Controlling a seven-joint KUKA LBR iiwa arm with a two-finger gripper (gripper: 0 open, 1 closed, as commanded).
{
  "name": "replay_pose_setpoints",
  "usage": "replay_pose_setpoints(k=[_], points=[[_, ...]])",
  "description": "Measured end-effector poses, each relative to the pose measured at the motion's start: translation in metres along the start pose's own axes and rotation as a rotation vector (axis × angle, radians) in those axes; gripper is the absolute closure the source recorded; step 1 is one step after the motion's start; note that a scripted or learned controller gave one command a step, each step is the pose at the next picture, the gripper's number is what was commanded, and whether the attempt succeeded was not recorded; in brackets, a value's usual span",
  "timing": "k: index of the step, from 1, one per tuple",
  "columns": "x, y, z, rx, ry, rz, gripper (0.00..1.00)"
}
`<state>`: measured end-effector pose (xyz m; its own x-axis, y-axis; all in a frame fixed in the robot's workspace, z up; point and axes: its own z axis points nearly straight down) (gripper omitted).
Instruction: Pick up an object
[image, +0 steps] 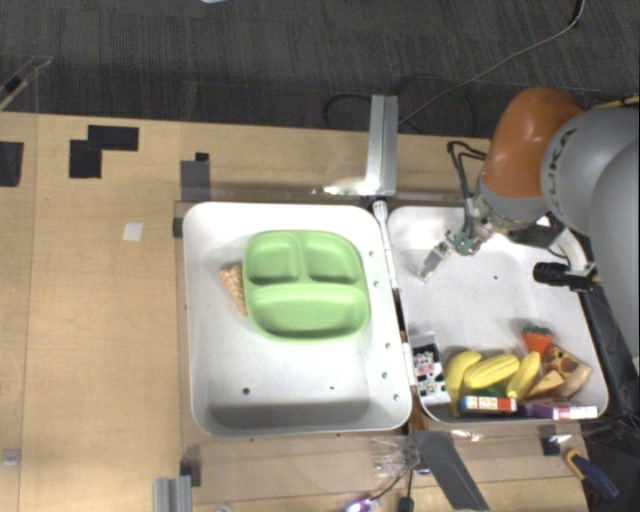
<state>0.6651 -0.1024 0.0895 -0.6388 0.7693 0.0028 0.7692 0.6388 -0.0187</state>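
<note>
Fingers (432, 262) of my gripper (447, 250) hang slanted over the back-left part of the right bin (500, 290), tips pointing down and toward the left bin (290, 400). Whether they are spread or pressed together I cannot tell; nothing shows between them. My arm (590, 170) comes in from the right, grey, with its orange band (525, 140) bent over the bin's back edge.

Objects to pick sit well apart from my gripper, crowded along the right bin's front edge: bananas (490, 370), a small box (425, 362) with dark print at the front-left corner, a marker (530, 406), and wedge-shaped toy food (560, 375) at the front-right corner. Any writing on them is too small to read.

A green divided plate (303, 285) lies in the left bin toward the back, with a tan waffle piece (233, 288) touching its left edge.
</note>
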Motion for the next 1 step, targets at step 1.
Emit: replay_pose_setpoints(k=[1], points=[[0.0004, 0.0076, -0.011, -0.02, -0.006, -0.004, 1.0]])
